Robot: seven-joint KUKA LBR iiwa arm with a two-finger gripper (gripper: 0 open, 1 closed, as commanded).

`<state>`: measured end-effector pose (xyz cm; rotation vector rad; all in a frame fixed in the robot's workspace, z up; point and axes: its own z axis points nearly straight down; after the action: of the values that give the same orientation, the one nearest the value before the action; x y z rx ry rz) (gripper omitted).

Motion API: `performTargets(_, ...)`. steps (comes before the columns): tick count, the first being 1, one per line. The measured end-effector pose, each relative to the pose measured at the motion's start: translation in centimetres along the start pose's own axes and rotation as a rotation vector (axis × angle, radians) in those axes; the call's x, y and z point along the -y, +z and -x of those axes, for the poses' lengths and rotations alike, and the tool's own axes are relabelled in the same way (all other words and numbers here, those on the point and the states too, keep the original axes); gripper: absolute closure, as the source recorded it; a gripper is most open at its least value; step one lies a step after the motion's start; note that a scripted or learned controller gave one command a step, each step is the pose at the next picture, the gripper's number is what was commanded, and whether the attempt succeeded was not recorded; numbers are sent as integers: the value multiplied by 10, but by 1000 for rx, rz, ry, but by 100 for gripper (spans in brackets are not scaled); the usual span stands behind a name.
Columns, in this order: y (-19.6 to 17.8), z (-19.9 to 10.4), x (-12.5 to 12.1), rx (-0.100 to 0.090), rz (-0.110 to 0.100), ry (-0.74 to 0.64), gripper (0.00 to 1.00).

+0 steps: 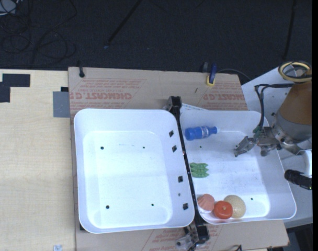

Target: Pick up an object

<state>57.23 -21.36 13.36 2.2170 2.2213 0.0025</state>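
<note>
1. Spreading across the bench, two white bins sit side by side on brown cardboard [148, 85]: the left bin [83, 140] and the right bin [276, 192].
2. Reaching in from the right, the arm [297, 111] hangs over the right bin's far right part.
3. Its gripper [241, 149] points left, just above the bin floor, fingers slightly parted, nothing between them.
4. A blue bottle [200, 133] lies on its side at the far left of the right bin, apart from the gripper.
5. At the near edge cluster a beige round piece [236, 204], a red tomato-like piece [223, 209] and a pink piece [205, 201].
6. A small green pod [199, 170] lies by the divider.
</note>
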Motion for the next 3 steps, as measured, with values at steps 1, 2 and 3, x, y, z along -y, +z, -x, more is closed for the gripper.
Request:
performTargets(1, -7, 0, 2, -3, -7, 2, 100)
performTargets(2, -3, -1, -75, 1, 2, -2, 100)
performTargets(3, -148, 1, -74, 4, 11, 0, 100)
